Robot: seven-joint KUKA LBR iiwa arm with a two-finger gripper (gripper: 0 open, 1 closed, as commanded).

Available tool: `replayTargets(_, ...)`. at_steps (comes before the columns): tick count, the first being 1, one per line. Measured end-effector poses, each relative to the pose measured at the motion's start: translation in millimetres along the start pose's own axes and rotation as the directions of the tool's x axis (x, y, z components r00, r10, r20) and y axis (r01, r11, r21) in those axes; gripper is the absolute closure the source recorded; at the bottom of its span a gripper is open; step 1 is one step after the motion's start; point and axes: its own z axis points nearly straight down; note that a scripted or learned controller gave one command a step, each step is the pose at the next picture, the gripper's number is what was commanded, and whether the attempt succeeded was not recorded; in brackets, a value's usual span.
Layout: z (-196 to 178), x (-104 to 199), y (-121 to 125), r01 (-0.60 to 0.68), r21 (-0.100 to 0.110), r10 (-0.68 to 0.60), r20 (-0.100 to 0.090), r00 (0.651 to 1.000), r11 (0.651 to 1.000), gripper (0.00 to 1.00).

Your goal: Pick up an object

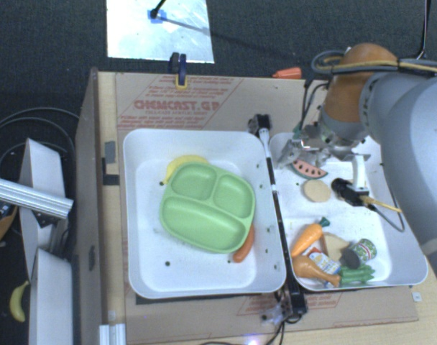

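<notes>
While the arm (409, 142) extended in from the right, its orange band (356, 77) above the far edge of the right bin (404, 259), the gripper (305, 152) sat low over that bin's far left corner. Whether it was wide or narrow could not be told from this angle, nor whether it gripped anything.

Right bin:
- Toy watermelon slice (310, 169) on the floor just beside the gripper, on its near side. Contact could not be told.
- Tan round disc (317, 191), flat, just nearward of the slice and apart from it.
- Cluster in the near left corner: toy carrot (307, 238) lying at a slant, leafy end toward the bin's middle. Toy drumstick (315, 266) nearward of it against the bin wall.
- Pale wedge, perhaps bread (335, 245), beside the carrot.
- Small can (362, 251) on its side, right of the wedge. Dark grey block (350, 259) and a green piece (359, 274) nearward of the can, crowded together.

Left bin (150, 264):
- Green divided plate (208, 207) across the middle, three compartments, tilted slightly.
- Yellow item (181, 163) showing from under the plate's far left edge, mostly hidden.
- Orange-red sausage-like piece (244, 249) showing from under the plate's near right edge.

Both bins stood side by side, walls touching, on a cardboard sheet (204, 99).
</notes>
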Motion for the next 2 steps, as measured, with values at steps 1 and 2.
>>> replayTargets(1, -11.5, -1.4, 1.0, 0.0, -0.003, 0.0, 0.0, 1.0, 1.0, 1.0)
replayTargets(2, -105.7, 43.4, -28.7, 0.002, -0.004, -0.002, -0.002, 1.0, 1.0, 1.0)
